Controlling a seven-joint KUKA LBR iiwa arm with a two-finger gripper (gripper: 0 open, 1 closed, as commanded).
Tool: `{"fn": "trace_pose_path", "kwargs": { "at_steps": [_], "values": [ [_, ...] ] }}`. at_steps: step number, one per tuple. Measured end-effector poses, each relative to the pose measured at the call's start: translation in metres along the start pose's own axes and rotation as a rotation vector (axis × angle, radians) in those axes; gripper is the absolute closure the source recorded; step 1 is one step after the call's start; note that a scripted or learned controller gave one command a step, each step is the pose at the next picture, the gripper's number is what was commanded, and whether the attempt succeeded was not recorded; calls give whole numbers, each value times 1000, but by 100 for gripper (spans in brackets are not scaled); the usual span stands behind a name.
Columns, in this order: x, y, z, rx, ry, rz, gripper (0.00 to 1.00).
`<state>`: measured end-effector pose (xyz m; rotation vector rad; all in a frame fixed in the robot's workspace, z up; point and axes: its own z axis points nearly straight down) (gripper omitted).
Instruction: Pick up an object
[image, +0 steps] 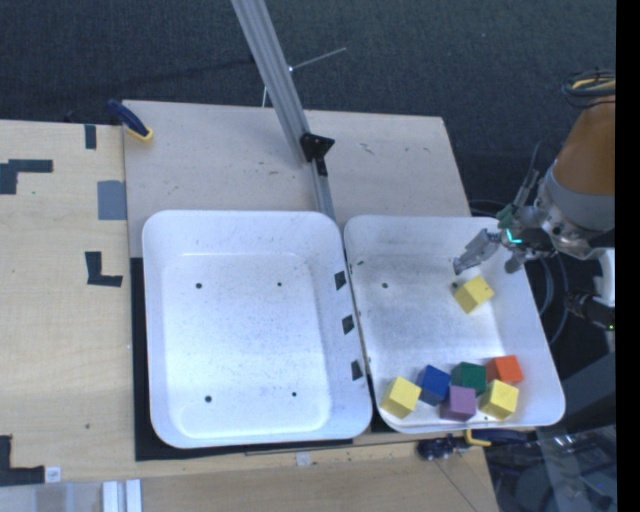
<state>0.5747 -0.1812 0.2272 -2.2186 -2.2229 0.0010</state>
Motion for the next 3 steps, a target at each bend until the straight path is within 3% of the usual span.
{"fn": "trace_pose_path", "kwargs": {
  "at_steps": [1, 2, 3],
  "values": [
    [4, -1, 64, 7, 1, 1, 0],
    [1, 2, 106, -16, -7, 0, 0],
    [-1, 6, 113, -22, -10, 0, 0]
  ]
}}
